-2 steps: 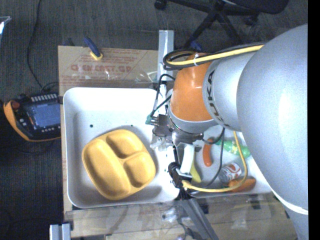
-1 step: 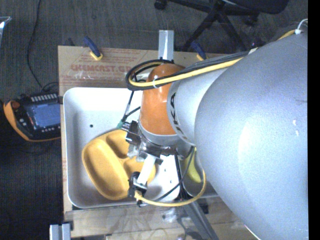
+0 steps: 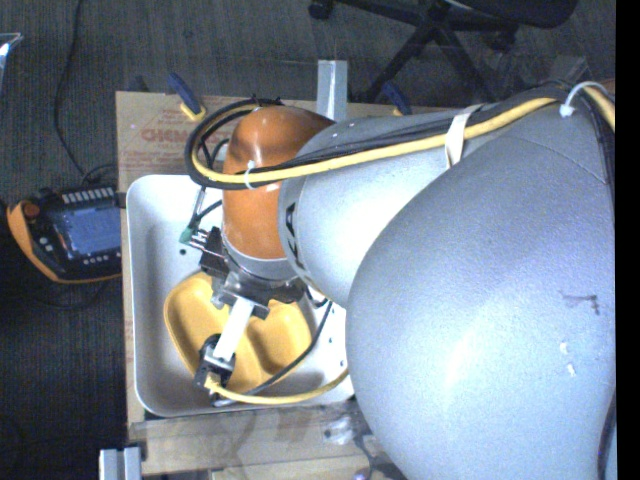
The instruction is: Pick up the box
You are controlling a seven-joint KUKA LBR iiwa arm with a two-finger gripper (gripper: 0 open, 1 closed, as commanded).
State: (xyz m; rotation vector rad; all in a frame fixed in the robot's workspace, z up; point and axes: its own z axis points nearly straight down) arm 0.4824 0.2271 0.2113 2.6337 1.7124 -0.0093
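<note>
The grey arm [image 3: 480,268] comes in from 3 o'clock and covers most of the picture. Its orange band [image 3: 262,168] stands over the white bin [image 3: 150,268], which lies toward 9 o'clock. Below the band the gripper [image 3: 258,293] points down into the bin's 6 o'clock half. Seen from above, it does not show whether it is open or closed, so I cannot tell.

Directly under the gripper lies a yellow thing [image 3: 185,323], the one object seen in the bin, and possibly the box. It sits on the bin floor, close to the 6 o'clock wall. Its visible part is wider than deep, so the long axis seems to run from 9 to 3 o'clock. The outline looks rounded, and the wrist hides the middle, so I cannot tell which way it points.

A yellow cable [image 3: 350,156] runs along the arm. A handheld controller [image 3: 75,233] lies on the floor at 9 o'clock, and an office chair [image 3: 450,8] stands at 1 o'clock.
</note>
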